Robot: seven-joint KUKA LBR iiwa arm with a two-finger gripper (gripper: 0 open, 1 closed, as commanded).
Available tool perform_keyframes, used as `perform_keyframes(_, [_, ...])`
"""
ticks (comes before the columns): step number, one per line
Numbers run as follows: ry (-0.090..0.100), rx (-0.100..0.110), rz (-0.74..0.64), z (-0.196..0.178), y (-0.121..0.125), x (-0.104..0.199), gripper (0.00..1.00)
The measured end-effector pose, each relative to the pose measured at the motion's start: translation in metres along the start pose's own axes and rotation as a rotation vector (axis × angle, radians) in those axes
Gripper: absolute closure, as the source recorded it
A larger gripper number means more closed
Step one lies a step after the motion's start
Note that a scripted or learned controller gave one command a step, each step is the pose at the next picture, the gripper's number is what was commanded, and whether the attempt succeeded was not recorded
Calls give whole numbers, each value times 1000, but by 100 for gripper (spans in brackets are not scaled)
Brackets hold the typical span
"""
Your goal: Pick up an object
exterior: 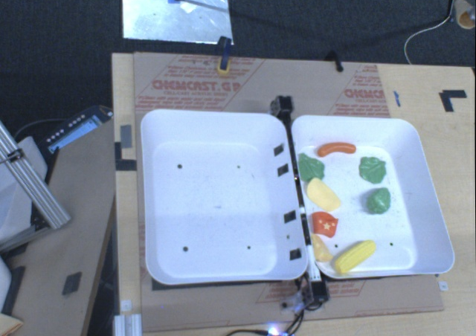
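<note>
Gripper condition: cannot be told from this view, so no grasp is recorded. Judged from how things lie, the pick is not yet done: every toy piece rests on the floor of the right bin (424, 178), none raised, and the whole of the task is left.

Count, nearest first. At the near edge lies a corn cob (355, 256), and just beside it, against the divider, a small yellow piece (320, 249). Behind these sits a red piece (324, 224), touching or nearly touching the small yellow one. Next comes a larger yellow wedge (323, 194), with a round green piece (378, 201) well apart towards the right wall. Further back are two leafy green pieces (311, 167) (372, 169). Farthest is an orange piece (336, 149), possibly a sausage; the resolution is too poor to be sure.

Totals: three yellow, three green, one red, one orange; eight in all. The left bin (216, 123) stands alongside, the two bins touching at the divider.
</note>
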State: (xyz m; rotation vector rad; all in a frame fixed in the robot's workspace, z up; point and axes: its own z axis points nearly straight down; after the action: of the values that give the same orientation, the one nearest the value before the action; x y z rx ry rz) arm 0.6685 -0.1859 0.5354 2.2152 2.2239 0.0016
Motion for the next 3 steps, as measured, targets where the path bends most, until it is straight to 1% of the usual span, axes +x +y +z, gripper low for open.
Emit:
perform_keyframes(2, [0, 0, 1, 0, 0, 11, 100])
perform_keyframes(3, [-1, 1, 5, 16, -1, -22, 100])
